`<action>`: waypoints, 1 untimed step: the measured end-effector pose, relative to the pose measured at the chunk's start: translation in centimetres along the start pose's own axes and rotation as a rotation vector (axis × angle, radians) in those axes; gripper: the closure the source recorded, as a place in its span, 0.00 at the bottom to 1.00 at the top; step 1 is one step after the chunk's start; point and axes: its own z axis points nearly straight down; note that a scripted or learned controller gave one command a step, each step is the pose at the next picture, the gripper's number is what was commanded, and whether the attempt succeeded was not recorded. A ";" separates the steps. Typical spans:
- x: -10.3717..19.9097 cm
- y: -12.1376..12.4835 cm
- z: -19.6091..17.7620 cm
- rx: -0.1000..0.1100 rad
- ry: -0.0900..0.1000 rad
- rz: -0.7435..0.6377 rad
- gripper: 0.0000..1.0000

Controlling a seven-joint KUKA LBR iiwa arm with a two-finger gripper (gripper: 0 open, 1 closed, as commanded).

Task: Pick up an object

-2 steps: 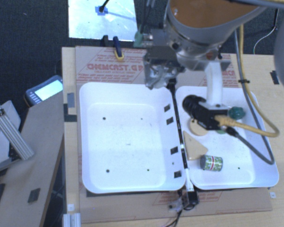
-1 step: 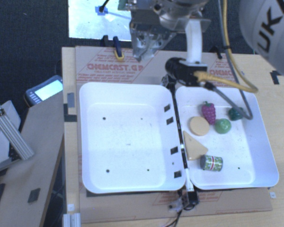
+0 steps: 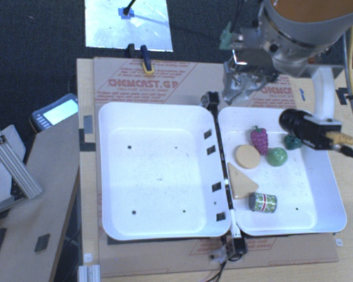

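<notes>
Because the arm hangs high above the back edge of the bench, nothing has been chosen yet, and I cannot tell how its gripper is set from this angle. The left bin lies bare, likely the drop-off side, while the right bin holds everything worth picking. There, grouped near the dividing rim, sit a tan wedge, a tan disc just beside it, a small can lying on its side, a purple grape bunch touching the disc, and a green ball. A black cylinder juts over the bin's far corner. The ball and can sit apart enough to look the easier targets.
</notes>
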 end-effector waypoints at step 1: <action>7.4 0.0 0.1 0.000 0.003 -0.017 1.00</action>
